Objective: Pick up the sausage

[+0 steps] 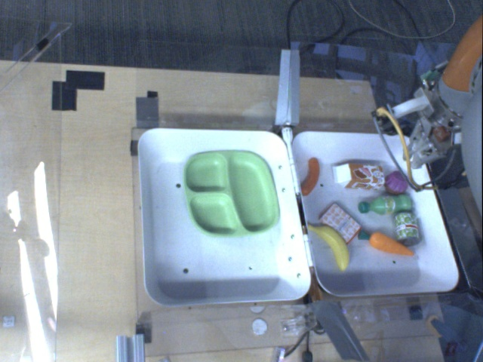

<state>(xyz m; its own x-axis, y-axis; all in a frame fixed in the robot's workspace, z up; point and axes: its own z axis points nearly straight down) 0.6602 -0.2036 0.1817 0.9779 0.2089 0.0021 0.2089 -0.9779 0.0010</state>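
A reddish-orange sausage (310, 175) lies near the upper left corner of the right-hand white bin (438, 274), beside the divider, apart from a banana (334, 244), carrot (391, 244) and other toy foods. The gripper (432, 136) hangs over the bin's far right edge, well apart from the sausage; whether it is released or clenched cannot be told. The approach seems not yet begun: next it must travel left and descend over the sausage.
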